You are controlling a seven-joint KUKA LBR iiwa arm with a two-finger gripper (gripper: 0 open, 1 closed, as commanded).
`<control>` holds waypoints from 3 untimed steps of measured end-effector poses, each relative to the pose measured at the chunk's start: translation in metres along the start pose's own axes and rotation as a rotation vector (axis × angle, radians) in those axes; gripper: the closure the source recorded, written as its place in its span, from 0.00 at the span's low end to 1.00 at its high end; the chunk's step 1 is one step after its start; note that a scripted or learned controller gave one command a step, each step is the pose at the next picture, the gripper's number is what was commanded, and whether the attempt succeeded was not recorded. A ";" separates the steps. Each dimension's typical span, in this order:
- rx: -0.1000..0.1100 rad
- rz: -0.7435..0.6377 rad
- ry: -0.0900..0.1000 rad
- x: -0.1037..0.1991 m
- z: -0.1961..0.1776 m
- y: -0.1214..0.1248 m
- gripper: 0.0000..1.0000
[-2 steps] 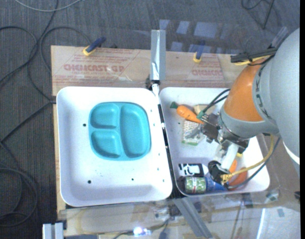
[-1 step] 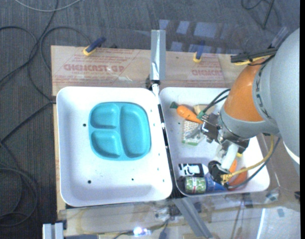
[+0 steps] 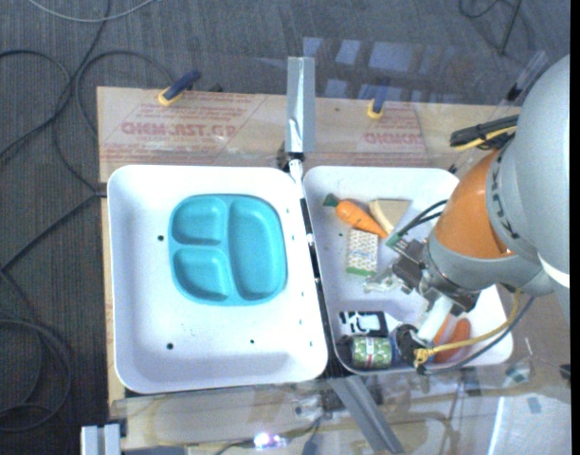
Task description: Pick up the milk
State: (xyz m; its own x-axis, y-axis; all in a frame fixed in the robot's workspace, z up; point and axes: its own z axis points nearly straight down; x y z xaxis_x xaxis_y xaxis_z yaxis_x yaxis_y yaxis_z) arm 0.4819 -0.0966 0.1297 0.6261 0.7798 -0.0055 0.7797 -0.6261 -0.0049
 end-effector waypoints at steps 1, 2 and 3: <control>-0.003 0.081 0.000 0.009 -0.069 0.058 0.00; -0.001 0.121 -0.001 0.029 -0.053 0.017 0.00; -0.004 0.116 0.001 -0.033 0.018 0.091 0.00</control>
State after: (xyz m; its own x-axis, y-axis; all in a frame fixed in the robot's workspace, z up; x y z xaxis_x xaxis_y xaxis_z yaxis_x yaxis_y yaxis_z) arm 0.5324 -0.1796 0.1116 0.7120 0.7022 -0.0050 0.7022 -0.7120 -0.0002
